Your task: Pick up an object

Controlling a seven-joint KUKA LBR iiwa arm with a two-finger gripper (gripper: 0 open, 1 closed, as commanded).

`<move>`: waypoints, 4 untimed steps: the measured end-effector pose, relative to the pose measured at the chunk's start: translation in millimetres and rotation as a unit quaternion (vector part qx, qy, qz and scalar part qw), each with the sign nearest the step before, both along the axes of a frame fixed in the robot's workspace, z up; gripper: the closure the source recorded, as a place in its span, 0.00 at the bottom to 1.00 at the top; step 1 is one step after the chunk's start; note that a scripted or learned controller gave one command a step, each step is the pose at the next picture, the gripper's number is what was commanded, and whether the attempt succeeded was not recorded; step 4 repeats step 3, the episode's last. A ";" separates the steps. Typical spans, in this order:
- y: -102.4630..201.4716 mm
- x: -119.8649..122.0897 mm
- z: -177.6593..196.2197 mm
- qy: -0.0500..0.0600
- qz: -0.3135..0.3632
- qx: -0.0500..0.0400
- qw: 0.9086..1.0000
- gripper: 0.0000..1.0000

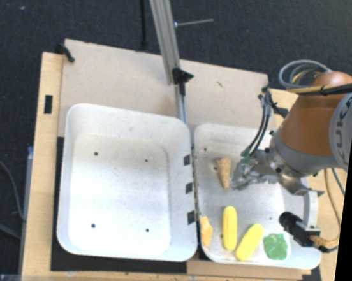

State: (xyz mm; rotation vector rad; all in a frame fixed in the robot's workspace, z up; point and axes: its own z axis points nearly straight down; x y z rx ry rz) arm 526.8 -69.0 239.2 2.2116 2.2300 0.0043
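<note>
Bench edge (113,276) is seen nearest, at six o'clock of the camera view, with two white bins set side by side beyond it. In the right bin (271,149), along its near wall, four items are lined up: an orange piece (205,230) wedged against the dividing rim at about seven o'clock of that bin, a yellow corn-like piece (229,227) just beside it, a second yellow piece (249,241) touching or nearly touching the first, and a green lump (275,246) at five o'clock. The left bin (71,155) is seen at nine o'clock of the view.

Farther in, a tan wedge-shaped piece (224,172) is found at ten o'clock of the right bin, near the divider. The gripper (243,176) is lowered just beside this piece, on its three o'clock side. Whether the fingers are apart or together cannot be told, since they are blurred against the bin floor and shadowed by the wrist, and no object is seen between them.

The tan piece is judged the likeliest target. A miss is risked: if closure is made beside rather than around it, the piece would be nudged toward the divider, or tipped. A collision with the bin floor is also possible if the descent is taken too deep.
</note>
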 end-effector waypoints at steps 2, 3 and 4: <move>94.8 43.8 3.2 0.000 -0.001 0.000 1.000 1.00; 143.2 63.7 13.3 0.000 0.000 0.000 1.000 1.00; 143.2 63.7 13.3 0.000 0.000 0.000 1.000 1.00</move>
